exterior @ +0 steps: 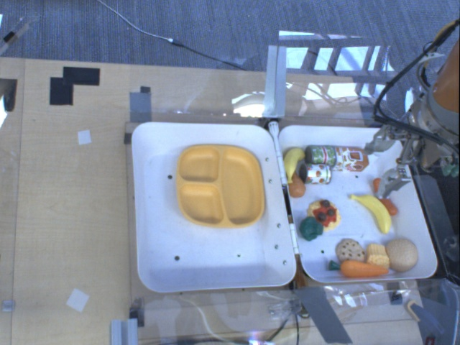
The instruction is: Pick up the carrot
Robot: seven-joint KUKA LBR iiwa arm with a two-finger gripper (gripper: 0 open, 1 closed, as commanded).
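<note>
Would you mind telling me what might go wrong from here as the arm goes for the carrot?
1. The carrot lies by the right bin's near wall, touching a cookie and a yellow block; the claw could hit the wall or nudge those.
2. The claw sits near the banana and a small orange piece, so it might descend on those instead.

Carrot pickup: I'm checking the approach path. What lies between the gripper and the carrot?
In the camera view, a banana lies between the gripper and the carrot, with a yellow block right above the carrot.
</note>
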